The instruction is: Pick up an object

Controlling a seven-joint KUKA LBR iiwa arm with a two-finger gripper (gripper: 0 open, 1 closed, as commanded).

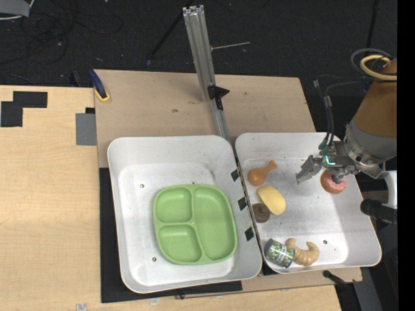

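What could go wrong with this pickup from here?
The gripper hangs in the right bin beside the pink donut, near the far-right wall, so it may clip the rim. The can and croissant touch in the front corner, so grabbing one could drag the other.

Left of my reach, a green plate [194,224] lies in the left bin [130,167]; a metal post [202,57] stands behind.

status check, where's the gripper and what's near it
Gripper over right bin, fingers spread, nothing between them. Pink donut just beside it. Yellow lemon and orange pear-shaped toy further left.
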